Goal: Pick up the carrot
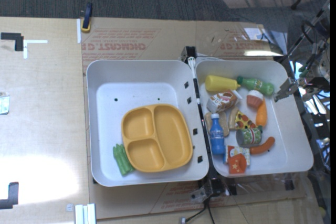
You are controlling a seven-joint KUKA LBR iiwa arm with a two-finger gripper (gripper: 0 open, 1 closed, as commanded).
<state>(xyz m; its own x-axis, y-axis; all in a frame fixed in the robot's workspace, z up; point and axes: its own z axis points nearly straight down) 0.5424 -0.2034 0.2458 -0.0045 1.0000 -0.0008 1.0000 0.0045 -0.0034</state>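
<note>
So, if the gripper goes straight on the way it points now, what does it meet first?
The gripper at the right bin's far right edge points left, toward the green bottle. That bottle is probably met first; the carrot lies a little nearer the camera. Its height above the bin is unclear.

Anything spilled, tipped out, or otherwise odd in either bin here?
Nothing stands out. The carrot lies among the crowded toy foods inside the right bin, none spilled over its rim. The yellow divided plate sits flat in the left bin.
</note>
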